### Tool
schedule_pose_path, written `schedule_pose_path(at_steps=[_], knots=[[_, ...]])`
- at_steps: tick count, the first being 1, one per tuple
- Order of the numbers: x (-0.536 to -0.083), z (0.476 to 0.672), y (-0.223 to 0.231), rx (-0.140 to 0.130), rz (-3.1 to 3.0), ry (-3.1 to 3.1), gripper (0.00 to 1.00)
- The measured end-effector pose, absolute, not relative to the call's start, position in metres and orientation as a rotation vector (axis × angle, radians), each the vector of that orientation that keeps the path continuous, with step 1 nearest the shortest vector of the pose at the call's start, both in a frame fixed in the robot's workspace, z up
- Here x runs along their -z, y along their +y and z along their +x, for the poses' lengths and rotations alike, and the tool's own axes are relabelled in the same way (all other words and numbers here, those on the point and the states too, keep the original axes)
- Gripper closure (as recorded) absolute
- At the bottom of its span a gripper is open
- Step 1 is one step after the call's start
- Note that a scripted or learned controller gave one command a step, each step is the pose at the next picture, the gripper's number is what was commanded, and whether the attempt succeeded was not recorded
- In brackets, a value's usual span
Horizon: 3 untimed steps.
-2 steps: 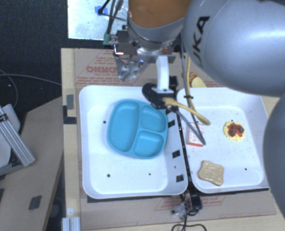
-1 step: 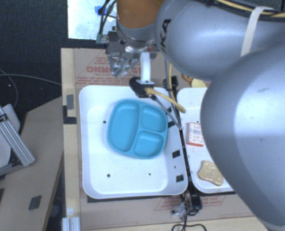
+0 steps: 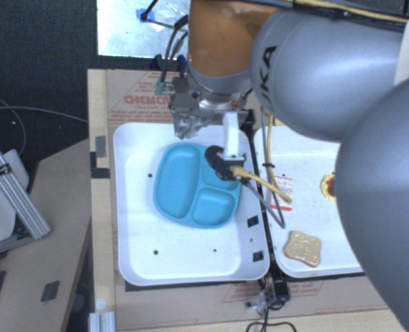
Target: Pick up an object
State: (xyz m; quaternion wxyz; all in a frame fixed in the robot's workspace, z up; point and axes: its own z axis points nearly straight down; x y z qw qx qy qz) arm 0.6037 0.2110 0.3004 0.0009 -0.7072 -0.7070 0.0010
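Right now my arm [image 3: 315,68] comes in from the right and covers much of the upper part of the view, grey with its orange band [image 3: 222,37] above the wrist. My hand [image 3: 191,124] hangs over the far edge of the left bin [image 3: 139,254], just above the upper rim of a blue tray [image 3: 191,192]. Whether the hand is open or closed I cannot tell; the wrist hides that part from this angle, and nothing I can see sits in its grip.

The tray lies flat near the middle of the left bin, somewhat toward its far right corner. It has rounded corners and is split into compartments, one large one on the left and smaller ones on the right. A black fitting [image 3: 220,161] with a yellowish hose [image 3: 267,185] crosses over the tray's upper right corner, and dark cables run down along the seam between the two bins.

In the right bin [image 3: 329,265], near its front left corner, lies a tan piece that looks like toast [image 3: 303,247], well apart from the tray. Further back in that bin a small red and yellow thing [image 3: 329,185] peeks out from beside my arm; I cannot tell what it is. Both bins rest on the surface [image 3: 132,99], which carries red lettering behind the left bin.
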Motion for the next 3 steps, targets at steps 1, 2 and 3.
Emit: schedule_pose_path(at_steps=[1, 2, 3], knots=[[-0.458, 0.61, 0.224, 0.018, -2.22, -2.23, 1.0], [-0.475, 0.569, 0.235, 0.003, -2.215, -2.227, 1.0], [-0.469, 0.514, 0.234, 0.0, -2.215, -2.226, 1.0]])
